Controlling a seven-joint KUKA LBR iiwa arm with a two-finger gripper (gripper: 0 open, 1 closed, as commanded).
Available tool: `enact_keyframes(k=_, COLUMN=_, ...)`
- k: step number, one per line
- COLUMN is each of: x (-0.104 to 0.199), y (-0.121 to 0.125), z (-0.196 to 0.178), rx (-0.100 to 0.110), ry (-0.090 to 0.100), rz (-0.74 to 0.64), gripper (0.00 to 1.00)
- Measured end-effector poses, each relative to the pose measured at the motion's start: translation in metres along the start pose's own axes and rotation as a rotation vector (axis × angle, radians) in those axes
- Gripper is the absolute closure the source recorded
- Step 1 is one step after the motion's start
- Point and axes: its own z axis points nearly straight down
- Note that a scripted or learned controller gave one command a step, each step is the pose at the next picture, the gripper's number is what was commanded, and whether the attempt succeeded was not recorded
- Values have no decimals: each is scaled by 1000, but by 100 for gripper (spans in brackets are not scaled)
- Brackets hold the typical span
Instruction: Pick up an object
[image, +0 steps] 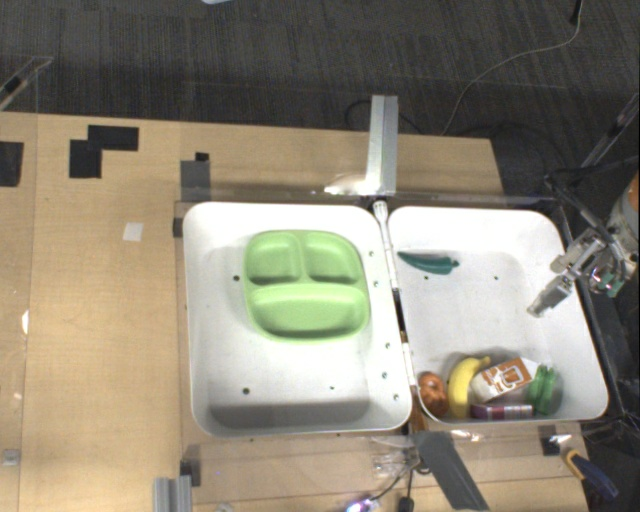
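You had the claw (562, 285) at the right bin's (500, 235) right edge; I couldn't tell its state. The teal pepper (430, 263), lying alone, suited you best.

Bare right bin (480, 310) middle, clutter (490, 385) along front

In the right bin (500, 240), a dark green pepper-like piece (430, 263) lies flat toward ten o'clock. At six o'clock cluster a reddish fruit (431, 390), yellow banana (462, 383), small carton (505, 378) and green item (543, 388), touching.
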Motion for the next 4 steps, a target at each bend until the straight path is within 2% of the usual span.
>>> enact_keyframes(k=1, x=39, y=-10, z=119, rx=4, ry=5, rz=510, gripper=0)
enact_keyframes(k=2, x=15, y=51, z=-41, rx=0, ry=1, rz=391, gripper=0)
enact_keyframes(k=3, x=66, y=22, z=47, rx=2, ry=6, rz=217, gripper=0)
enact_keyframes(k=4, x=82, y=56, z=-5, rx=0, ry=3, rz=394, gripper=0)
